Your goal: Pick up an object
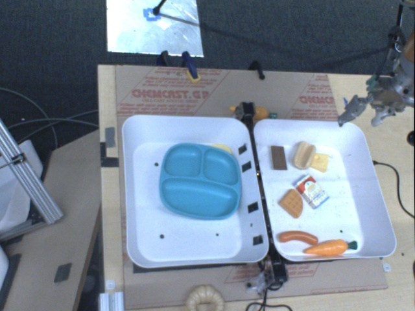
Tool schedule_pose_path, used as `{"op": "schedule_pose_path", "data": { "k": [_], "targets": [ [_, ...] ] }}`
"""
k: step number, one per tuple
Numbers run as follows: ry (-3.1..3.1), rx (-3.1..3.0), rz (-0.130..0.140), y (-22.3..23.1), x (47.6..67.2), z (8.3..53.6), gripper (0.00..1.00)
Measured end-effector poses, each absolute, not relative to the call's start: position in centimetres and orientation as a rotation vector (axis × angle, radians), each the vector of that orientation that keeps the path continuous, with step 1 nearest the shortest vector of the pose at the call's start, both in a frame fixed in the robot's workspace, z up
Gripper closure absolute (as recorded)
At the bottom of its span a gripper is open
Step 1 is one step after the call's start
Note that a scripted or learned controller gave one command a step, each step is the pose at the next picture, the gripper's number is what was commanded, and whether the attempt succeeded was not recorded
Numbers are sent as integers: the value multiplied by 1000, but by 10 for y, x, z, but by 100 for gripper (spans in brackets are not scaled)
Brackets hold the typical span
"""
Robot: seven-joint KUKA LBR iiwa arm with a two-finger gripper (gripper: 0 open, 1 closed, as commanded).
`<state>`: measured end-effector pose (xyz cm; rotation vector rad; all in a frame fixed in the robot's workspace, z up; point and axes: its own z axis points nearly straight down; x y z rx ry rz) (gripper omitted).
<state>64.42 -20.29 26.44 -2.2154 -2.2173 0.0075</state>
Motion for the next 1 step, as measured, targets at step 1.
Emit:
{"op": "schedule_pose_path", "data": {
  "k": [1],
  "targets": [
    [-2227,-2219,-2,-202,646,271,0]
  ]
}}
